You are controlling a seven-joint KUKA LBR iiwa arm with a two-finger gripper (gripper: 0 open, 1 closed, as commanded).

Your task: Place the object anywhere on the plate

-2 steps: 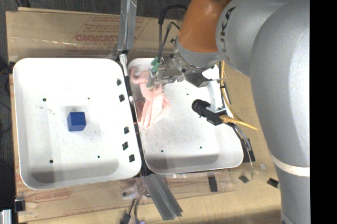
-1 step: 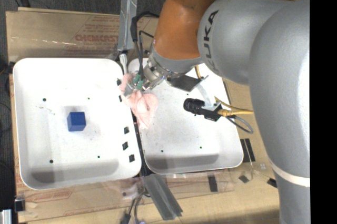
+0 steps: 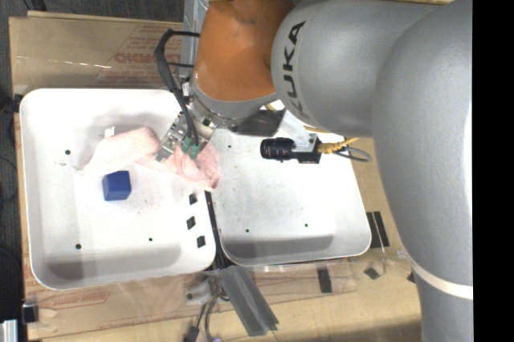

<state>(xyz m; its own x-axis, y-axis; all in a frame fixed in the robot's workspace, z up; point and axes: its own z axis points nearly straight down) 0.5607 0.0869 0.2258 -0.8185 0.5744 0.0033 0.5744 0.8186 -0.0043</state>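
A: Where is the small blue plastic cube point(image 3: 116, 185) sitting?

B: It is lying on the bare floor of the left white bin point(image 3: 48, 268), just beside the lower edge of what I am taking for the plate, a pale pink, soft-edged flat shape point(image 3: 128, 144). It is not resting on it.

A: And the gripper point(image 3: 183, 144)?

B: It is hanging low over the pink shape's right end, near the wall shared with the right white bin point(image 3: 281, 204). The cube is lying apart from it, off to the left and nearer the camera. Nothing is showing in its grasp, and I cannot tell whether it is standing apart or together.

A: So which step is running?

B: I am judging the pick as not yet done. The next move is calling for the grey arm point(image 3: 361, 51) to be travelling left over the cube, then descending squarely on it
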